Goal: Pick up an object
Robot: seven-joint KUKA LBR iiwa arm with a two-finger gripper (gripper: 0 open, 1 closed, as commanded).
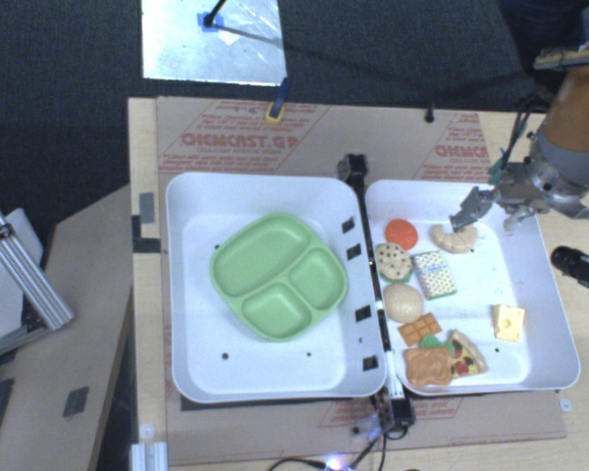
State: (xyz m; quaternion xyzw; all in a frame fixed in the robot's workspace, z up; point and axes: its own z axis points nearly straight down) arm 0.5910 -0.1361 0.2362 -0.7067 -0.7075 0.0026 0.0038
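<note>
End effector (468, 212) over right bin (540, 292), just above a cream croissant-shaped toy (454, 238); green plate (278, 276) in left bin (191, 263).

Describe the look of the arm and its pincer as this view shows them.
The arm comes in from the right of the camera view: a rounded orange-brown band on top, a grey metallic wrist section below it. From the wrist, a slim grey pincer tapers to narrow tips. A thin dark cable runs down beside the wrist. The view is too blurred to show any markings.

Dark carpet floor (59, 86); cardboard-topped bench (373, 130)
</note>
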